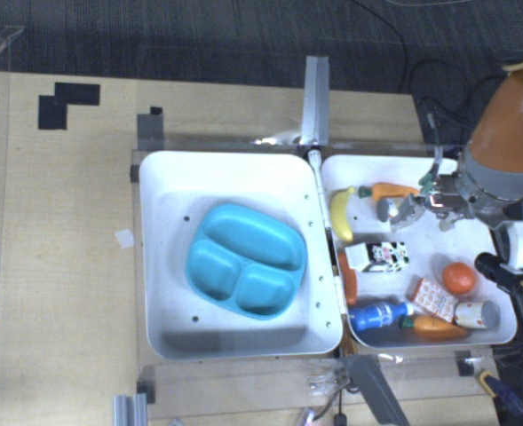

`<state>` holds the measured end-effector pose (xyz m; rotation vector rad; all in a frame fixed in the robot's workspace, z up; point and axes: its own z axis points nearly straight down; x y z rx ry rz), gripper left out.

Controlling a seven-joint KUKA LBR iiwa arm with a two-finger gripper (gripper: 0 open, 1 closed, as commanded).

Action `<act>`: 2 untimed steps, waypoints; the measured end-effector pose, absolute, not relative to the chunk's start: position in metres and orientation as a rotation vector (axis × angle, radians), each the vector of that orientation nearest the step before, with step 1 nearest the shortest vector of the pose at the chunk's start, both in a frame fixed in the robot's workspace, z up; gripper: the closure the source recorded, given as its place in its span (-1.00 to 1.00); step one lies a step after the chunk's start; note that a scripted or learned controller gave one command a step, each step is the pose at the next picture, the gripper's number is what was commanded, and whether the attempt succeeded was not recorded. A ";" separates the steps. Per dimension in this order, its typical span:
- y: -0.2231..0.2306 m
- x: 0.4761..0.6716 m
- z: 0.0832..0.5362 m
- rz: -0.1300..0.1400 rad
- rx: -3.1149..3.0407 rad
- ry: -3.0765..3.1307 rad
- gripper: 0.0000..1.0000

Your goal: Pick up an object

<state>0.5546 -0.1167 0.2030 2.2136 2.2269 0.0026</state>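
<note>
The right bin (501, 238) holds several items: a yellow banana (339, 213) by its left wall, an orange carrot (392, 190) at the back, and a small white printed box (378, 256) in the middle. An orange round fruit (459, 278) lies to the right, with a red-and-white packet (434, 300) and a blue bottle (378, 315) along the front. My gripper (400, 211) hangs low over the back of this bin, just below the carrot and right of the banana, with nothing visibly held.
In the left bin (168, 238) lies a blue divided plate (243, 260). A second carrot (437, 327) and a small can (474, 314) sit at the right bin's front. A red stick-like item (348, 284) lies by the divider. The arm's orange band (510, 131) is at right.
</note>
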 end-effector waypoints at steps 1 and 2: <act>-0.116 0.556 0.214 0.007 2.207 2.228 1.00; -0.093 0.550 0.327 0.006 2.163 2.270 1.00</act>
